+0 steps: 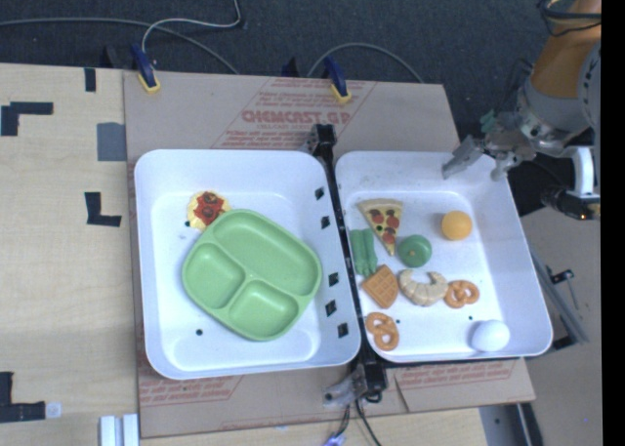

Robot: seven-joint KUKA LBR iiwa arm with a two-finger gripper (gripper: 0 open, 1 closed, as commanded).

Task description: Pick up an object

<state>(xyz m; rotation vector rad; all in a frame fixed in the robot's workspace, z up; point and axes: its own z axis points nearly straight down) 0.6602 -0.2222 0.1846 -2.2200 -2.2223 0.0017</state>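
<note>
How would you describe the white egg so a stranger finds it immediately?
Look in the right bin, at its near right corner. The white egg lies there, just past a small pretzel. It is the only plain white, smooth, rounded item among the coloured toy foods.

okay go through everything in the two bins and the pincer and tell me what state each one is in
pincer: open, above the right bin's far rim, holding nothing
green tray: upright, lying in the left bin, compartments bare
pizza slice: lying flat
orange ball: resting free
white ball: in the near corner
</note>
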